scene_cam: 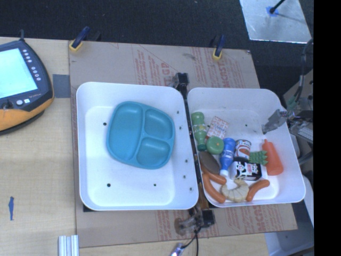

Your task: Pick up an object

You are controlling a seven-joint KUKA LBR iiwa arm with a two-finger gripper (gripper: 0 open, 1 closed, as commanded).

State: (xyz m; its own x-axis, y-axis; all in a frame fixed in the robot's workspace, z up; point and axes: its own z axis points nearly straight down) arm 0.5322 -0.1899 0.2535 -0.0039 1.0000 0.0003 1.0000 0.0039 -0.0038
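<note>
Blue plate (141, 135): one; white bins: two; sausages: two.

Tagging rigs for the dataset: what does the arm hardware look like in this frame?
Little of it is in frame: a small grey metallic gripper with angular, dull-finished parts at the right bin's right rim, backed by pale grey-white hardware. Any cables or markings are too small and blurred to tell.

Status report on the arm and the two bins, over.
Gripper over the right bin's right edge, nothing between its fingers. Toy food heaped in that bin, carrot nearest. Blue divided plate in the left bin. Path unobstructed.
</note>
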